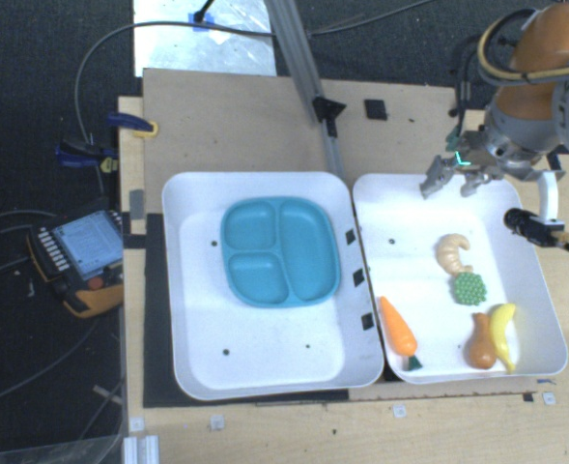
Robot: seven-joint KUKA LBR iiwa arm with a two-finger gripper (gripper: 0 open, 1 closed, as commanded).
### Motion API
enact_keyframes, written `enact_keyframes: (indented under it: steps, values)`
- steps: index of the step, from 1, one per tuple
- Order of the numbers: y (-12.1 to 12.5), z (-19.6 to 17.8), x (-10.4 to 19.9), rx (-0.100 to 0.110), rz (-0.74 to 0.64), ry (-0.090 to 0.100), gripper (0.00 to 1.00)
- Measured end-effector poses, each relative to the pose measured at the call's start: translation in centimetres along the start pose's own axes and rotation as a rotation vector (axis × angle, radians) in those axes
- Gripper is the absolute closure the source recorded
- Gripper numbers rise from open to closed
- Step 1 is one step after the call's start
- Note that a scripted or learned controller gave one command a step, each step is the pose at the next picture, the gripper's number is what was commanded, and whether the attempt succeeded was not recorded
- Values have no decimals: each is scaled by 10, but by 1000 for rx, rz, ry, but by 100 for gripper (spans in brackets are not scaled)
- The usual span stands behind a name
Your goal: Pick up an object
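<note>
Nearest me, an orange carrot [397, 328] with a green tip lies in the right bin [381, 211] at its near left — untouched. My gripper [454, 183] hovers over the far edge, fingers spread, grasping nothing.

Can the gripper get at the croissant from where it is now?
Probably yes. The gripper hangs open over the right bin's far end, and the croissant lies apart from the green broccoli, with bare bin floor between it and the gripper.
</note>
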State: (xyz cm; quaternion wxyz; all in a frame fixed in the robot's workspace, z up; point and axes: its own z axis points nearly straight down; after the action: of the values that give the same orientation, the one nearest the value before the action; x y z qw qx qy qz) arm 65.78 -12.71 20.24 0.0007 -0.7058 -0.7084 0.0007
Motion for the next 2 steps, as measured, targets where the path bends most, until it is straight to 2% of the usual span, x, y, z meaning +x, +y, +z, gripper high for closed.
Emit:
enact_keyframes:
  steps: [1, 2]
  values:
    - [1, -2, 0, -4, -1, 0, 0]
    - [1, 61, 2, 1, 1, 0, 0]
